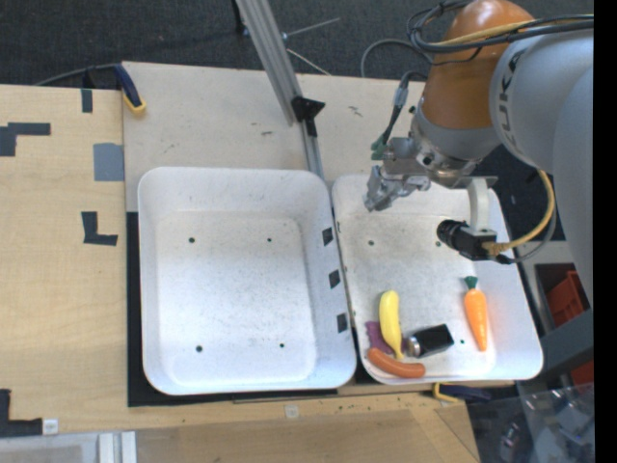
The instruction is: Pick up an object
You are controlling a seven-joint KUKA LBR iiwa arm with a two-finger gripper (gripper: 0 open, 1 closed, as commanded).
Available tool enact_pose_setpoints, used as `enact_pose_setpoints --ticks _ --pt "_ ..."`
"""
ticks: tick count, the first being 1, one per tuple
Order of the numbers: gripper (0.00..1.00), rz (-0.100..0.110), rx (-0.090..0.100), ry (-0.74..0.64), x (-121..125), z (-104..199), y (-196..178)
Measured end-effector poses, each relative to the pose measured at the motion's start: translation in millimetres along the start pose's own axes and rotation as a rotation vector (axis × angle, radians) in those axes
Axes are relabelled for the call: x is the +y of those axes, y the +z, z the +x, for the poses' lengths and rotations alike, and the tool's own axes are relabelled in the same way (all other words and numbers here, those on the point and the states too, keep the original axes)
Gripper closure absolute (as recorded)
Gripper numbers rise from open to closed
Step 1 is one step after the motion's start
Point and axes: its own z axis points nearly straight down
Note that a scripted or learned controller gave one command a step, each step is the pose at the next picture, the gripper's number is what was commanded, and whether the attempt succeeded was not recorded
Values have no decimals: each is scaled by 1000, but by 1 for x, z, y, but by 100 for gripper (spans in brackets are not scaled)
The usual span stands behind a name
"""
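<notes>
The right bin (pixel 424 249) holds several small items along its near edge: a yellow banana (pixel 388 318), a red-orange sausage (pixel 394 364), a black block (pixel 431 340) with a silver end, a purple piece (pixel 372 334) partly hidden under the banana, and an orange carrot (pixel 475 316) with a green top at the right. My gripper (pixel 379 197) hangs over the far left corner of this bin, well away from those items. Nothing shows between its fingers.
The left bin (pixel 231 278) lies beside the right one. A slanted metal pole (pixel 280 66) rises behind the bins and ends at a black clamp (pixel 307 109). A black cylinder (pixel 463 237) on the arm juts over the right bin.
</notes>
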Motion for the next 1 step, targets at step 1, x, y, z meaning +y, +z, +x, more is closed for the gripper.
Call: enact_pose_setpoints --ticks 1 --pt "100 1 0 0 -12 56 -3"
